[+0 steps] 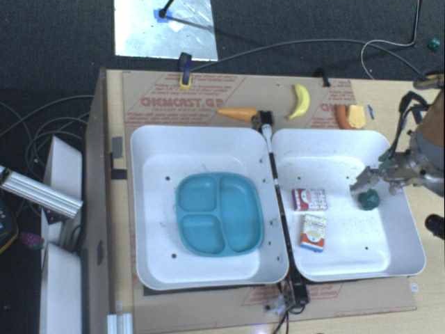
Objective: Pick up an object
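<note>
1. There are two white bins side by side on the bench. The left bin (156, 186) has a blue plate (220, 213) in it, with little sections.
2. The right bin (348, 152) has three small things in it: a red and white box (309, 200), an orange and white box (313, 232) just below it, and a little green ball (369, 200) near the right wall.
3. The robot arm reaches in from the right. Its gripper (372, 181) hangs low over the right bin, just above the green ball.
4. I cannot tell if the gripper is open or closed, and I cannot see anything held in it. The ball looks like it sits on the bin floor.
5. So I think the job is at the reaching step. Nothing is picked up yet.
6. The ball looks like the thing it is going for. Next it would need to come down around the ball, squeeze it, and lift.
7. A ball is round and can roll away, so the squeeze has to land on its middle.
8. Behind the bins lie a banana (300, 101) and a carrot (237, 114).
</note>
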You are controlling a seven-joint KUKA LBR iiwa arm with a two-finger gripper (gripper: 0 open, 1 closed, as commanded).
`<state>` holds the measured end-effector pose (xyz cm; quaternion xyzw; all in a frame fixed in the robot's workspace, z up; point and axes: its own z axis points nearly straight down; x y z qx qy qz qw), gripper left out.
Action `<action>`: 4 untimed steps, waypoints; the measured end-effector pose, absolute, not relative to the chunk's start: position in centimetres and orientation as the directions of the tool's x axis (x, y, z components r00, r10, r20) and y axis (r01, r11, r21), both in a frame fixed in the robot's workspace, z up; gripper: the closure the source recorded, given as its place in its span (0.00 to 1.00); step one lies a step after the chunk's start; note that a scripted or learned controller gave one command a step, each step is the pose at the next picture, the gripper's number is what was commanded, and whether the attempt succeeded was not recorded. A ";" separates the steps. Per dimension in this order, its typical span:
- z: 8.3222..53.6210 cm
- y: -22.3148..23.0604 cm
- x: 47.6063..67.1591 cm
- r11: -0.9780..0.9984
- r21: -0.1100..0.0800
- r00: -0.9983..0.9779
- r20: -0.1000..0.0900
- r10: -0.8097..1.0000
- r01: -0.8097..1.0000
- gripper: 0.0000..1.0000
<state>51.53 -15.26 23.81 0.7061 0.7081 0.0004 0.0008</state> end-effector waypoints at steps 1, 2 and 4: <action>24.9 -20.6 56.4 0.001 0.003 -0.001 -0.003 1.000 1.000 0.00; 18.3 -20.6 61.6 0.004 0.001 -0.004 0.000 1.000 1.000 0.00; 10.1 -20.7 55.7 0.001 0.001 -0.001 -0.001 1.000 1.000 0.00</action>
